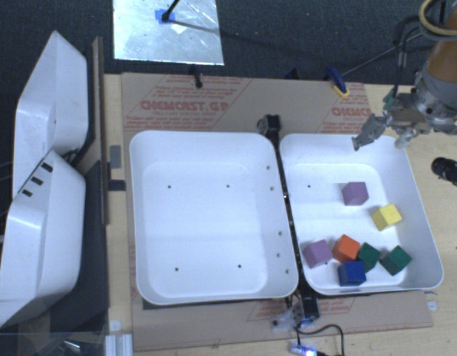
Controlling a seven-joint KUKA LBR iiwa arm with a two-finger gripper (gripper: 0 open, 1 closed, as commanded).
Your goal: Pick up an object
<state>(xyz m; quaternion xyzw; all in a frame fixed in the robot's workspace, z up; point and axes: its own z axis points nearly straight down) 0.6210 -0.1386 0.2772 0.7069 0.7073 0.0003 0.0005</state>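
Hovering above the far rim of the right bin (418,191), the end effector (382,130) carries nothing; its fingers look spread apart, though at this slant that is only a probable reading. The candidates lie below it in that bin: a purple cube (354,193) alone near the middle, a yellow cube (387,216) just beside it toward the right wall, and a tight cluster at the near end made of a second purple block (316,253), an orange cube (346,248), a blue cube (352,273) and two green cubes (369,256) (395,259). All appear to be small, rigid, light blocks with flat faces, unlikely to deform or break, perhaps a little slick. Squeezing across two opposite flat faces should hold best. Being cubes, they have no real long axis; only their turn on the bin floor matters, and the lone purple cube sits nearly square to the bin walls. It looks the easiest pick, with free space on every side. The left bin (206,143) sits beside it on the table (236,95).
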